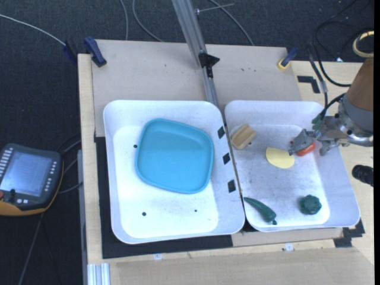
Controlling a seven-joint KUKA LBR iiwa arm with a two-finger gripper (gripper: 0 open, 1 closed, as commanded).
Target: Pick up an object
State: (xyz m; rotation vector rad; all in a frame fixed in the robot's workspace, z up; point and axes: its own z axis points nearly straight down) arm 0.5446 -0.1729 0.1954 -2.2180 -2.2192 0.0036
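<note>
My gripper (310, 145) hangs over the right bin (336, 177), near its far right part. A small orange-red object (306, 149) sits between its fingers, and the gripper is shut on it. Just left of it a flat yellow disc (278, 158) lies on the bin floor. A tan block (242, 136) rests at the bin's far left. A dark green pepper (261, 209) lies along the near edge. A round dark green object (309, 204) sits at the near right.
The left bin (122, 159) holds a large light-blue plate (175, 155). A metal pole (191, 25) slants down to the seam between the bins. A handheld pendant (27, 177) lies off the bench at left.
</note>
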